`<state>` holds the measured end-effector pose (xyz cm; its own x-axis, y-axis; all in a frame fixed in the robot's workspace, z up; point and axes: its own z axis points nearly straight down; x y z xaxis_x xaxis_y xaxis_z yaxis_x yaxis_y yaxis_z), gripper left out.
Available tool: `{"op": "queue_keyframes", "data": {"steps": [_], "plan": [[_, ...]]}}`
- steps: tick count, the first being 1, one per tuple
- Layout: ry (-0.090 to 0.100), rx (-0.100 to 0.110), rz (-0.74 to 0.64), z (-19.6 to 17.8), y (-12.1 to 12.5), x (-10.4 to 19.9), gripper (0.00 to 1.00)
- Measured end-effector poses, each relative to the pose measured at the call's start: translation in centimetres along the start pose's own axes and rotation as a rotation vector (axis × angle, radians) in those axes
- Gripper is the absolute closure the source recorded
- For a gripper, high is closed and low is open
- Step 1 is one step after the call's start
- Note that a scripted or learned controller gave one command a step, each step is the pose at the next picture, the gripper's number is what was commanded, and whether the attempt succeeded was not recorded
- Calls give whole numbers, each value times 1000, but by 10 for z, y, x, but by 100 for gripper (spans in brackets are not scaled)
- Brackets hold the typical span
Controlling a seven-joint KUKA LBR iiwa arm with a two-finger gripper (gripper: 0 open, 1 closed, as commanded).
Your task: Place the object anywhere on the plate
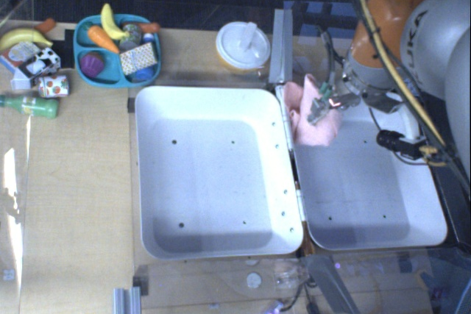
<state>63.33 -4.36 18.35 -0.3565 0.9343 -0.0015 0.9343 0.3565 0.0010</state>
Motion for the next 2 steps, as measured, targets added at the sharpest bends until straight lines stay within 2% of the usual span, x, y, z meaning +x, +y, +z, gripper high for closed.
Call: {"op": "queue_keyframes", "data": {"steps": [1, 2], "plan": [[0, -2, -7, -41, 2, 1, 100], [0, -2, -410, -49, 28, 48, 100]]}}
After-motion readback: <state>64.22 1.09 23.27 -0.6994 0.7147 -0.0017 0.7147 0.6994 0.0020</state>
